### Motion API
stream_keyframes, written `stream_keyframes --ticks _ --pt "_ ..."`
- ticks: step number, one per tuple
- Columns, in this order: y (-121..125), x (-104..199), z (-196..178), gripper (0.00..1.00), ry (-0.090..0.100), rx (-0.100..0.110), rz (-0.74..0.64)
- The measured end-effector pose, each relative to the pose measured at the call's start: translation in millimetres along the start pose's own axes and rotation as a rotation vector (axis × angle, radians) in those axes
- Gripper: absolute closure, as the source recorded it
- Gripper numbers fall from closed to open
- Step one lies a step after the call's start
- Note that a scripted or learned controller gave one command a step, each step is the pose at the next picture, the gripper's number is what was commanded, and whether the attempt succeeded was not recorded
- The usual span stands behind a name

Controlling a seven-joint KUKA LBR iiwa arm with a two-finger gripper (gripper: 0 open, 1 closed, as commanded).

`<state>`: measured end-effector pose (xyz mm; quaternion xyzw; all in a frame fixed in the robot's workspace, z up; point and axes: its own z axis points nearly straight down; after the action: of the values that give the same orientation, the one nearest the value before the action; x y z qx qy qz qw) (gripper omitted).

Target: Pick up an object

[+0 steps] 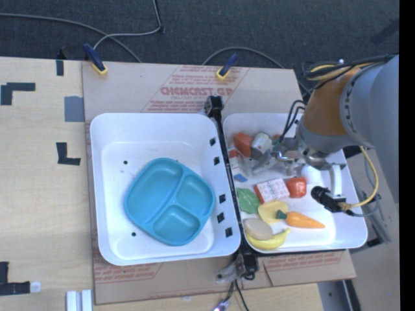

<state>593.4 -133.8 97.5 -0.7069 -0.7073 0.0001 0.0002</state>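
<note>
**Arm low over a crowded bin, nothing lifted yet**

In the camera view, the arm [337, 105] reached in from the right and hung low over the right bin [353, 238]. Its gripper [262, 149] sat at the upper left of that bin, close beside an orange-red toy [242, 142]. Whether the claw was apart or together could not be told from this slant, and nothing could be seen held in it.

The things to pick lay bunched in the right bin: a small white and red box [272, 190], a red tomato-like piece [296, 187], a green piece [247, 200], a carrot [303, 221], a banana [269, 240] and a pale round piece [258, 228] touching the banana. The left bin [104, 135] held a blue divided plate [170, 201], well apart from the gripper.

The risk here looked to be crowding. The toys lay touching or just beside one another, so a closing claw could nudge a neighbour or pinch two at once. The orange-red toy also sat near the wall between the bins, which might block one side of the claw. Smooth rounded toys would likely slip.

The bins rested on a cardboard sheet [188, 89] clamped to a pale wooden bench [39, 193], with dark carpet [259, 18] and a loose cable [130, 31] behind.
</note>
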Motion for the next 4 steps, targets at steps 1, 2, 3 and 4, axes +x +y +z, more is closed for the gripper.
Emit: stream_keyframes --ticks 1,2,3,4 --pt "70.6 23.4 11.6 0.0 -0.001 0.017 -0.001" --pt "-13.7 -6.9 10.9 0.0 -0.002 -0.002 0.001" --pt "69.6 9.3 11.6 0.0 -0.001 -0.004 -0.002" --pt "-8.6 26.7 11.2 0.0 -0.001 -0.002 0.001"
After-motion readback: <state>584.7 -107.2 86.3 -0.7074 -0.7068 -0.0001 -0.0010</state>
